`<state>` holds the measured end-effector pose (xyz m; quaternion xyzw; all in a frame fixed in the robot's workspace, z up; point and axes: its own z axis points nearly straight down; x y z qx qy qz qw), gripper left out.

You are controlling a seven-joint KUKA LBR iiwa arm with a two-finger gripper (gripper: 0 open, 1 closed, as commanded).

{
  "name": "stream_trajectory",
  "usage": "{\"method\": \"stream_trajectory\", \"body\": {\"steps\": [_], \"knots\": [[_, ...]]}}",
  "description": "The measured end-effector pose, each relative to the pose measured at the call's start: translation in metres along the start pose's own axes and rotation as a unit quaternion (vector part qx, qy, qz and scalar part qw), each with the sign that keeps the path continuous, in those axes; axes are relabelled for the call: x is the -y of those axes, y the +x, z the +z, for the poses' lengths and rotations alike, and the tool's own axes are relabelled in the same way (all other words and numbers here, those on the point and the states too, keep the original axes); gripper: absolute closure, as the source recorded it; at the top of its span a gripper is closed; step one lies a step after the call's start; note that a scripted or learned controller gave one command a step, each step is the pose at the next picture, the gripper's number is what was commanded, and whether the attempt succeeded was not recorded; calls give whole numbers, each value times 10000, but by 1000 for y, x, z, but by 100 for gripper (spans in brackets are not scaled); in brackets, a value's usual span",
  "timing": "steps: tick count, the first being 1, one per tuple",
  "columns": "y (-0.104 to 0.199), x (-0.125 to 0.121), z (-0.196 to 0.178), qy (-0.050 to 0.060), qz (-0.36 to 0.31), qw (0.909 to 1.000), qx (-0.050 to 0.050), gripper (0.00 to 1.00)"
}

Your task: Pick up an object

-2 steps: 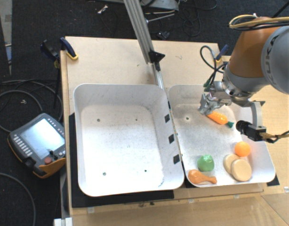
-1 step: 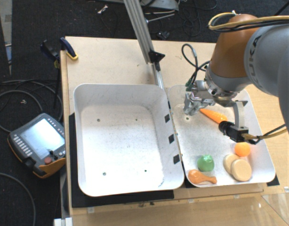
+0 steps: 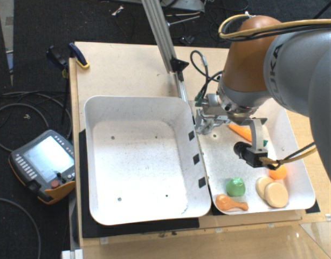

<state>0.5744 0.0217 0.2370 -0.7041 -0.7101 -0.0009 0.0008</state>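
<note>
- Gripper (image 3: 208, 124) low in right bin (image 3: 295, 196), near its left wall; finger state can't tell, nothing seen held.
- Orange carrot-like piece (image 3: 242, 130) just beside gripper, partly under the wrist.
- Green ball (image 3: 235, 186), orange pear shape (image 3: 230, 202), beige rounded block (image 3: 273, 192) along front edge.
- Left bin (image 3: 101, 112) alongside.

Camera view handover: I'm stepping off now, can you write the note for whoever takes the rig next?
Gripper: low over the right bin's far-left part; nothing seen between its fingers.
Things, all in the right bin: carrot-like orange piece beside the wrist, green ball, pale orange spoon-shaped piece and beige round piece along the near edge, small orange piece at right.
Left bin: not in play.
Done: arm is over the bin.
Left: grasp one object and lift it.
</note>
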Motion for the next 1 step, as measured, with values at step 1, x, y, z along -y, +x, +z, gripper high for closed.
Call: {"method": "stream_trajectory", "body": {"steps": [1], "knots": [[57,15,10,15,-1,10000,0,100]]}}
